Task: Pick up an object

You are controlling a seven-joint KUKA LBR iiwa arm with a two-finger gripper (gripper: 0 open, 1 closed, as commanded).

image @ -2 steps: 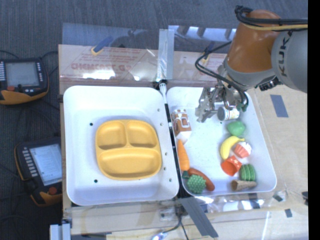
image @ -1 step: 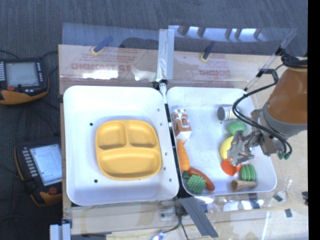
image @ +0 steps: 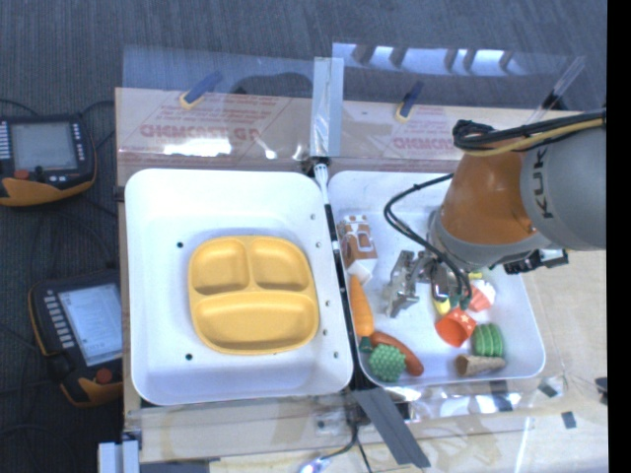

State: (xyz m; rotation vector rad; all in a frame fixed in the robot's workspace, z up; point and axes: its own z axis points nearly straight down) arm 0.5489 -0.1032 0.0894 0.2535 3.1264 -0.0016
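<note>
A yellow divided tray (image: 254, 293) lies in the left bin (image: 158, 215), a carrot (image: 361, 306) lies along the right bin's (image: 523, 358) left wall, and right of the carrot the gripper (image: 402, 286) hangs spread, pinching nothing.

Robotics lab, test cell setup. Grey carpet floor (image: 197, 18), bench with two white bins (image: 158, 363) side by side, clear plastic guard panels (image: 444, 62) taped along the back. Two teach pendants (image: 44, 156) with cables lie on the floor at left. Industrial arm (image: 523, 200) over the right bin, toy food (image: 473, 338) as test objects, yellow divided tray (image: 254, 294) in the left.
</note>
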